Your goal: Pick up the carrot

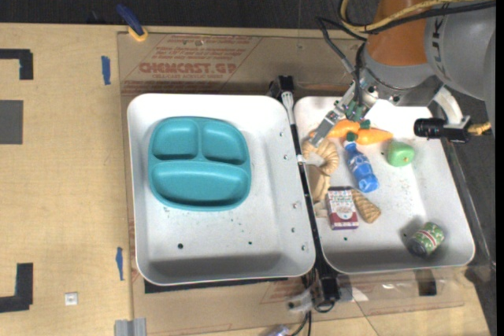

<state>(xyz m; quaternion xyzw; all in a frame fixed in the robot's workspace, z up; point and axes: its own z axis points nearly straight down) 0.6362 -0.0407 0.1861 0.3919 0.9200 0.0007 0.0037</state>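
in the left bin [157, 248] you saw a teal divided plate [200, 162]. in the right bin [441, 224] the carrot [364, 134] lay at the far side, beside a blue bottle [361, 167] and a green apple [400, 155]. the gripper [352, 116] was just over the carrot; you could not tell its state.

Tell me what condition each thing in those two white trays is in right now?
carrot: lying flat, on the bin floor, claw at its left end.
claw: down by the carrot.
blue bottle: lying on its side.
green apple: resting apart.
small carton: lying flat.
green can: tipped over.
teal divided plate: upright in the left bin.
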